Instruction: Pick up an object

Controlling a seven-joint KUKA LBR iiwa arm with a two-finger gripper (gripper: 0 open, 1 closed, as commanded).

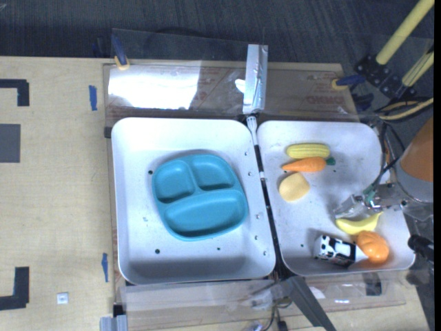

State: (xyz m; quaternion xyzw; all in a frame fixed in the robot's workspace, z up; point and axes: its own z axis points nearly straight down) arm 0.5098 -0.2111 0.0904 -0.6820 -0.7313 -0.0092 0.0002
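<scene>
Nearest the camera, right bin [324,133], near edge: one black-and-white toy cow [335,249], lying on its side, touching one orange fruit [373,246] to its right. Both look like light, rigid plastic; smooth, likely slippery.

Just beyond: one yellow banana [359,222], curved, resting beside the orange fruit. The pincer [364,202] sits directly over the banana's far side, metallic, entering from the right under the grey arm with orange band [420,158]. Whether it is released or clenched cannot be told at this angle; nothing is visibly between its tips. Judged best hold on the banana: across the narrow middle, where the curve gives purchase.

Mid-bin: one pale yellow potato-like piece [294,187], rounded, probably prone to rolling.

Far side: one orange carrot [304,165] and one yellow corn cob [308,149], lying side by side, touching.

Left bin [131,185]: one blue divided plate [199,195], three compartments, centred.

Surface [48,185]: pale wood with black corner marks and blue tape tabs. Beyond it, dark carpeted floor [207,5]; yellow poles [406,23] far right.
</scene>
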